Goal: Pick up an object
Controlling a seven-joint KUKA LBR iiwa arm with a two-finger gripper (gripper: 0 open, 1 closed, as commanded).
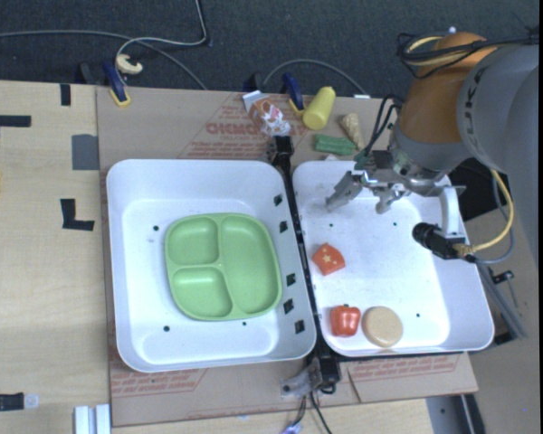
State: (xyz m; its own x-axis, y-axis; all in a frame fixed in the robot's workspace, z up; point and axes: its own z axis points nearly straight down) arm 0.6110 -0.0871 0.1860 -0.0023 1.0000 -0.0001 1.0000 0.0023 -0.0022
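Cardboard-covered bench (163,125), two white bins. Right bin (452,306): orange-red piece (328,259) mid-left, red pepper-like piece (345,320) just beside tan round piece (383,325) near front wall. Gripper (362,197) over back half, fingers spread, holding nothing; bare floor around it.

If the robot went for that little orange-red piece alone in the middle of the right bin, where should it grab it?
Probably straight from above, hand closing across the orange-red piece's narrow width. It lies low on the right bin floor with open space all round.

A divided plate (223,267) lies in the left bin (127,188); right of it (in the neighbouring bin (452,297)) sit three small items.
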